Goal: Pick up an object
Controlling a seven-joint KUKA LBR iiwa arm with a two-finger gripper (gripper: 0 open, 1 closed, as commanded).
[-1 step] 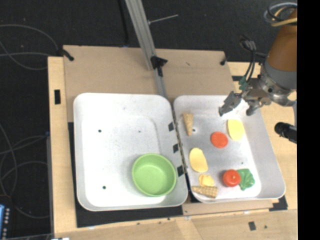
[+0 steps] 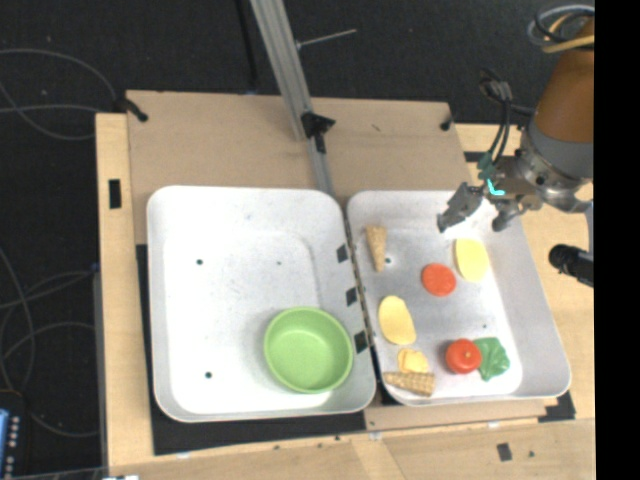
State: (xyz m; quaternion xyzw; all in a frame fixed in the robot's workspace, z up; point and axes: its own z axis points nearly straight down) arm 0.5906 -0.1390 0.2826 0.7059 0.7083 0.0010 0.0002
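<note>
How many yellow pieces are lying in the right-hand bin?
2: one yellow piece near the bin's upper right, just below the gripper; another yellow piece near the left wall, mid-bin. None seems hidden.

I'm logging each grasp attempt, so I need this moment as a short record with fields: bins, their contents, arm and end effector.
left bin: green bowl
right bin: cone-shaped piece, orange-red round piece, pale yellow piece, yellow oval piece, red and green piece, waffle-like piece
arm: enters from the right
end effector: above the right bin's far edge, nothing seen between its fingers
</note>
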